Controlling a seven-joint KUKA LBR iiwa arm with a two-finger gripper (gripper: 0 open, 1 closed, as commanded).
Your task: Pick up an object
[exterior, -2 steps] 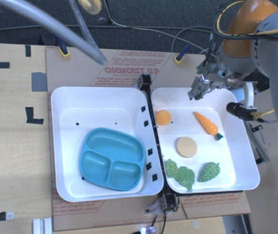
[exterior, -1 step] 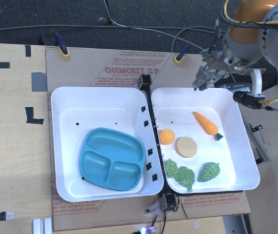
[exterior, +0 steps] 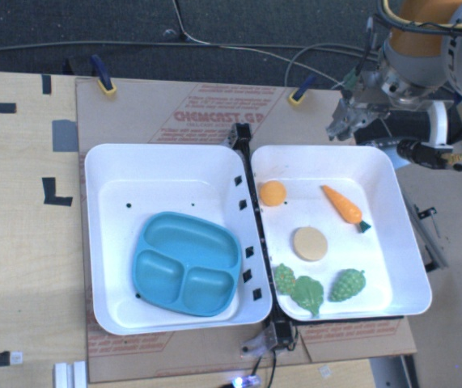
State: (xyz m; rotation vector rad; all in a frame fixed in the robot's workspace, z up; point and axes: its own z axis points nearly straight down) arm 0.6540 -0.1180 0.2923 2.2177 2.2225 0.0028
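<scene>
1. The gripper (exterior: pixel 345 124) is hovering at the upper right of the frame, above the right bin's (exterior: pixel 392 176) far rim; its state cannot be told.
2. A carrot (exterior: pixel 343 204), orange ball (exterior: pixel 273 193) and beige disc (exterior: pixel 310 243) are lying in that bin.
3. A blue tray (exterior: pixel 187 263) is sitting in the left bin (exterior: pixel 113 168).

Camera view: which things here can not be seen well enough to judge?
- Gripper: too small and dark above the right bin's far rim.
- Arm: cut off by the top and right edges.
- Three green items: too small to name exactly.
</scene>
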